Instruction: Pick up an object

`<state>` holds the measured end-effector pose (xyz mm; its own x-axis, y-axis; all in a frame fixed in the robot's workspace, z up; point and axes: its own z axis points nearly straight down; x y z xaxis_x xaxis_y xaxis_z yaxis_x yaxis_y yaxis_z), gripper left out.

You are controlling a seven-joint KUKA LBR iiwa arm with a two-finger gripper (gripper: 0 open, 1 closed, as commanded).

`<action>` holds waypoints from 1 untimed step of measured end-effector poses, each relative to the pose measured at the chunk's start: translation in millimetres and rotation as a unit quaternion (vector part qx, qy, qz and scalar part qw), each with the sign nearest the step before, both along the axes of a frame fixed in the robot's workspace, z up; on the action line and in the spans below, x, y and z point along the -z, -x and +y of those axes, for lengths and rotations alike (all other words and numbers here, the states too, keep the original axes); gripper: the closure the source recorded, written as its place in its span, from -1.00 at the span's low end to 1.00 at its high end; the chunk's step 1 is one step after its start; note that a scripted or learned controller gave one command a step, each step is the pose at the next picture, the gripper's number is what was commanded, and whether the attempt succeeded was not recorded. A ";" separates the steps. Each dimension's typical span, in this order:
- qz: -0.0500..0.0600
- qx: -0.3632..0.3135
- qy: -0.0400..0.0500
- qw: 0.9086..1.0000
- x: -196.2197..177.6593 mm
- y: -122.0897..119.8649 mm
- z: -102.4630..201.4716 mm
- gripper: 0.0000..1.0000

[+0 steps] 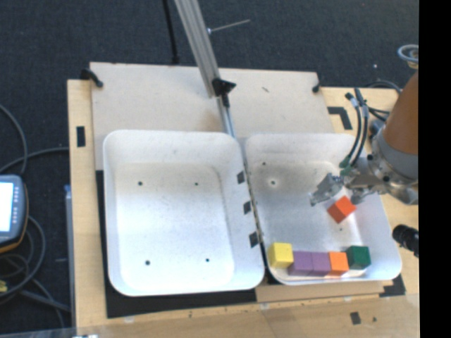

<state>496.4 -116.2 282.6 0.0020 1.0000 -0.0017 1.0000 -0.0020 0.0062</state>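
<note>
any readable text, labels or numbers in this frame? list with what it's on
None can be read.
The handheld device at the left edge has a lit screen, too blurred to read.
The blocks along the near wall of the right bin (yellow, purple, orange, green) show no markings, nor does the red-orange block by the gripper.

Single fixed camera above surface, slanted down, mid-range; both bins framed, arm entering at 3 o'clock.
</note>
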 end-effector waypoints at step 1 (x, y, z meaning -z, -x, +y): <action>0.000 0.000 0.000 1.000 0.0 0.0 0.0 -1.00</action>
<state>496.5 -116.2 282.6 0.0028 1.0000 -0.0019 1.0000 -0.0028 0.0068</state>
